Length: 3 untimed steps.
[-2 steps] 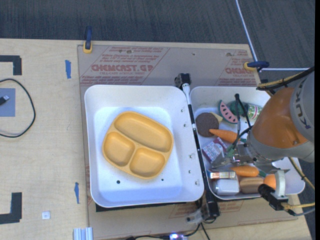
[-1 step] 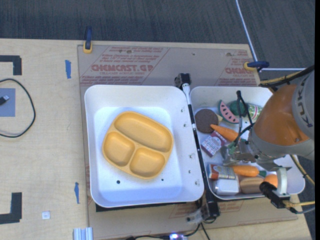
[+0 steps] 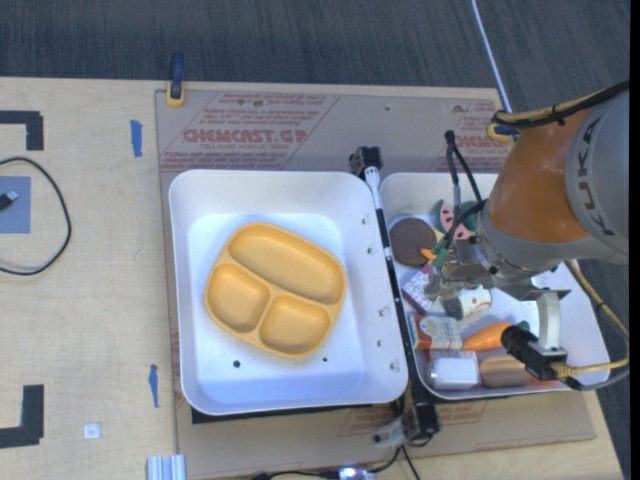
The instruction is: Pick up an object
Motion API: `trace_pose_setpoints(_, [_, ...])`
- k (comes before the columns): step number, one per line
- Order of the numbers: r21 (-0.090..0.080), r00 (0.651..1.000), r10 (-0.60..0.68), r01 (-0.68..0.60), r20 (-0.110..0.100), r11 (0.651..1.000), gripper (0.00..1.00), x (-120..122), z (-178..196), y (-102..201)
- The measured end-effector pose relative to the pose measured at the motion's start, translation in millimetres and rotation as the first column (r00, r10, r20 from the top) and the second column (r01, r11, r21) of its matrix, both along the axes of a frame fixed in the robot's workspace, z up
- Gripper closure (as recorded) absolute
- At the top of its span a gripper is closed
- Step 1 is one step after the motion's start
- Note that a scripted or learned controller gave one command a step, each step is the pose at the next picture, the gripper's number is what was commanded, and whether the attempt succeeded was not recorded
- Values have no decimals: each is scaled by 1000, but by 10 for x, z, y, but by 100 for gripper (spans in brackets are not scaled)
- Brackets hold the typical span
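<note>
My gripper point(image 3: 447, 286) is low in the right bin point(image 3: 392, 196), over a heap of small things. Right beside it lie a flat printed packet point(image 3: 417, 290) and a small white cup-like piece point(image 3: 476, 299). A brown disc point(image 3: 411, 239) sits at the bin's far left, with a green and pink toy point(image 3: 449, 218) behind the gripper. Nearer the front lie an orange carrot point(image 3: 487, 336), a white block point(image 3: 453, 371) and a tan block point(image 3: 503, 372). The wrist hides the bin's middle. I see nothing clearly held.
The left bin point(image 3: 190, 298) holds a yellow divided plate point(image 3: 275, 288). A black rail point(image 3: 385, 243) runs between the bins. The grey and orange arm point(image 3: 545, 193) covers the right bin's far right side. A black cable point(image 3: 50, 228) lies on the bench at left.
</note>
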<state>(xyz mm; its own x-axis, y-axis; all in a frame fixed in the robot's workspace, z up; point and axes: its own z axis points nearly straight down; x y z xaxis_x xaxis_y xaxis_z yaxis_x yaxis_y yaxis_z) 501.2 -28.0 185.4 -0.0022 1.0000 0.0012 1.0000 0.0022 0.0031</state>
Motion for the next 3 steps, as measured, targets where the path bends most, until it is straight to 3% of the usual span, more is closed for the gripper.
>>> trace_pose_setpoints(1, [-1,1000,0,0,-1,1000,0,-3,-3,-7])
trace_pose_setpoints(2, [-1,1000,0,0,-1,1000,0,-3,-3,-7])
trace_pose_setpoints(3, [-1,1000,-3,3,-3,1000,0,-219,-756,-718])
